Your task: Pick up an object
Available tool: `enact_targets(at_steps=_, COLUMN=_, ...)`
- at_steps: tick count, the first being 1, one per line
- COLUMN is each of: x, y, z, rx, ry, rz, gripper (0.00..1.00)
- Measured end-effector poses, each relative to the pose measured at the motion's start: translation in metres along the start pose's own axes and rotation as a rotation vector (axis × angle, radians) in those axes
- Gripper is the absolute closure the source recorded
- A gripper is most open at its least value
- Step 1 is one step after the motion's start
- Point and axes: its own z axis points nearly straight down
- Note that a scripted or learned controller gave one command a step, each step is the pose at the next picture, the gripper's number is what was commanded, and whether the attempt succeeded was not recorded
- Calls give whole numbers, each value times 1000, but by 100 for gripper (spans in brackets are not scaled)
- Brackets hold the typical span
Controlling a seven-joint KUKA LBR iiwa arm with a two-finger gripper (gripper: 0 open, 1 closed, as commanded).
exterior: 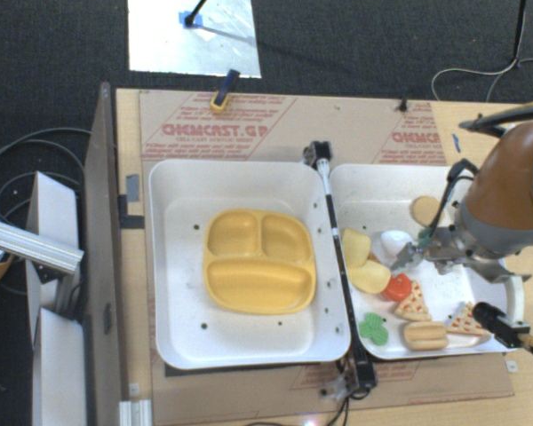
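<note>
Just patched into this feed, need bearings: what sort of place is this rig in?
Probably a robotics lab's pick-and-place test bench. Two white bins sit on a cardboard-covered bench; toy food like a pizza slice fills the right bin, with loose cables on dark carpet.

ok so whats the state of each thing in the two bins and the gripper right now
yellow divided tray: flat in the left bin, compartments bare
gripper: low in the right bin beside the white piece, grip unclear
white piece: loose on the bin floor
red tomato: lying free
pizza slice: flat
hot dog: flat by the front wall
green broccoli: lying free
</note>
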Motion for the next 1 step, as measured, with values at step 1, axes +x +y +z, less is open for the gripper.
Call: enact_targets(at_steps=1, x=35, y=-2, z=66, rx=-23, ry=-10, rz=-4, gripper=0)
